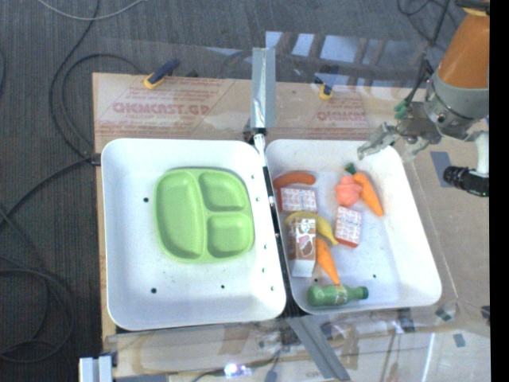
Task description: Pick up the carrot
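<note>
Two carrots (368,193) (right bin) below the tool (380,142)

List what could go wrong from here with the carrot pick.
1. Two carrots lie in the right bin: one by the pink item at, another at. The target is ambiguous.
2. The upper carrot touches the pink item, so a grasp may catch both.
3. The lower carrot sits tight against the carton and banana, leaving little room for the hand.
</note>
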